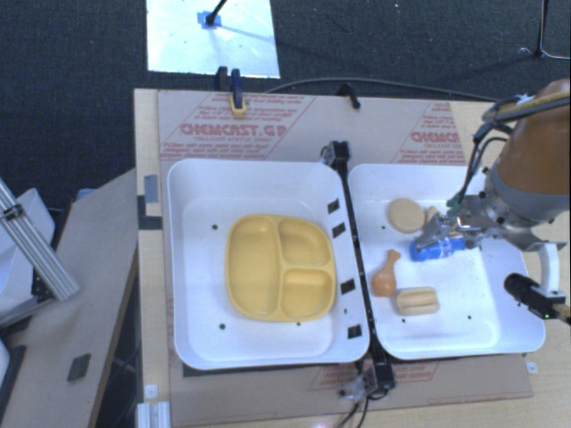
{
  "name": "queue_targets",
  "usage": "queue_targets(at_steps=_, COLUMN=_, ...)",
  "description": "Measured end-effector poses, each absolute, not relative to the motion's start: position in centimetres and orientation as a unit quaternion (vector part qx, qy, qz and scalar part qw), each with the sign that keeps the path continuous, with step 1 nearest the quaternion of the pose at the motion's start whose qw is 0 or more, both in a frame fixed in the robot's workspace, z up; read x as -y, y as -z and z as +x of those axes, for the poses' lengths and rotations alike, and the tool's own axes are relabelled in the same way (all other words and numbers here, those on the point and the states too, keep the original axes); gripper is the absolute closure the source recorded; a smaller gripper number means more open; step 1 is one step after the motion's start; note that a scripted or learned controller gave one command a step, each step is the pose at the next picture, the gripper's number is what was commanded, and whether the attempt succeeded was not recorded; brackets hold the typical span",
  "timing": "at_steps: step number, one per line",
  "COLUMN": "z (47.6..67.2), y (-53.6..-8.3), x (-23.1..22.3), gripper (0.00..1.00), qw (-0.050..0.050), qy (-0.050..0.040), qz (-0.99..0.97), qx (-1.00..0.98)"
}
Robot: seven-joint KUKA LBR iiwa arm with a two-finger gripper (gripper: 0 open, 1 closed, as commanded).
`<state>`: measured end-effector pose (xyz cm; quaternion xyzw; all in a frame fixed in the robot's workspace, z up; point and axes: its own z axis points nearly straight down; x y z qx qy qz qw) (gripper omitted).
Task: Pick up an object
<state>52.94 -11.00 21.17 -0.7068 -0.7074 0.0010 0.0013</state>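
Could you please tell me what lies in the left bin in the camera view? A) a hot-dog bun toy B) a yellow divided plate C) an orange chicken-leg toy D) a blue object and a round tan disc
B, because the yellow divided plate lies alone in the left bin, while the toy foods sit in the right bin.

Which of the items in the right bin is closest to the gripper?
The blue object, right at the gripper. The round tan disc lies farther left, the orange drumstick and the bun lower down.
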Motion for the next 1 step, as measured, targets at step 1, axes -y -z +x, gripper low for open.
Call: queue_targets(at_steps=1, z=52.24, y=-16.69, x=10.80, gripper=0.00, qw=0.001, qy=-0.0005, qz=-0.707, qx=0.707)
